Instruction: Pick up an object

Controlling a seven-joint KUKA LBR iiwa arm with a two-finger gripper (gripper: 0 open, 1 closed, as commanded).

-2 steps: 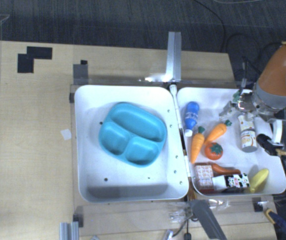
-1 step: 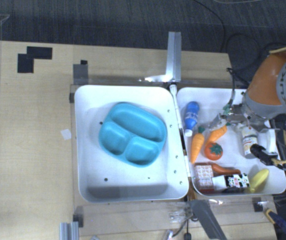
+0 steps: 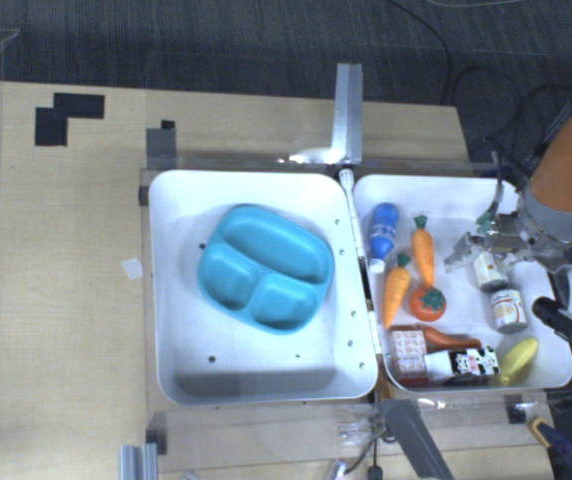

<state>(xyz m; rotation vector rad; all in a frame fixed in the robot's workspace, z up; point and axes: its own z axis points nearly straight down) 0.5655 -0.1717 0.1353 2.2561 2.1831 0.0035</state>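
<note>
The gripper (image 3: 486, 236) hangs low over the right bin (image 3: 556, 376), at the frame's right, close above a small jar (image 3: 488, 268); whether it grips anything I can't tell. The risk, I'd say: items lie crowded, so a descent could nudge neighbours or close on nothing. I count two carrots (image 3: 423, 250), two jars, one bottle (image 3: 382, 228), one tomato (image 3: 428, 303), one lemon (image 3: 519, 358). The left bin (image 3: 176, 368) holds one blue tray (image 3: 266, 268).

We count 2 white bins (image 3: 166, 298), side by side. Left bin: 1 blue divided plate (image 3: 264, 268). Right bin: 2 carrots (image 3: 423, 251), 1 tomato (image 3: 428, 303), 1 blue bottle (image 3: 382, 226), 2 small jars (image 3: 507, 308), 1 yellow lemon-ish item (image 3: 519, 358), approx. 2 boxes/packets along the near wall (image 3: 407, 351).
</note>
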